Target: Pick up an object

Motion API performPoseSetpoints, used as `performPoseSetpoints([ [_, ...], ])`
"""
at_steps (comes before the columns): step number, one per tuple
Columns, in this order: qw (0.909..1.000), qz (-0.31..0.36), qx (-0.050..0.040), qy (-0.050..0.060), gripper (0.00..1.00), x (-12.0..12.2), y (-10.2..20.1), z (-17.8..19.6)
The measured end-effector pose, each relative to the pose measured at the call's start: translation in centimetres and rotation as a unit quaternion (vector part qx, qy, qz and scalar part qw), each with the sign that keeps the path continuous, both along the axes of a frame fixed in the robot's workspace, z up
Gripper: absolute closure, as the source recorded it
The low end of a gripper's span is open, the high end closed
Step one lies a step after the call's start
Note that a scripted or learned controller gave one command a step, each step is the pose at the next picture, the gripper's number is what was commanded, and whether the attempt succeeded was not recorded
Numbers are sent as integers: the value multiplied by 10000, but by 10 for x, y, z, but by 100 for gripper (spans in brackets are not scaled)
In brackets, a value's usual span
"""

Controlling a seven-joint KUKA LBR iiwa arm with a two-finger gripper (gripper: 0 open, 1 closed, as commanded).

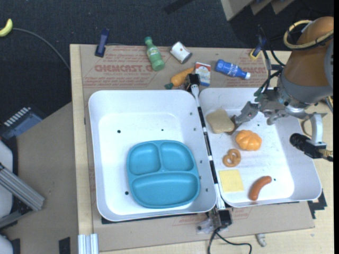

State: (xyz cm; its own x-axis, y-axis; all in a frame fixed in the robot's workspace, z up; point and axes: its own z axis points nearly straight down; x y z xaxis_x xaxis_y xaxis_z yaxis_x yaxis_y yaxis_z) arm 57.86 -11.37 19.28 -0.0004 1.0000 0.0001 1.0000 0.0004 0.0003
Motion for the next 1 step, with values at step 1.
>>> performPoseSetpoints([
  [1, 10000, -6, -1, 4, 0, -32, -13, -109],
])
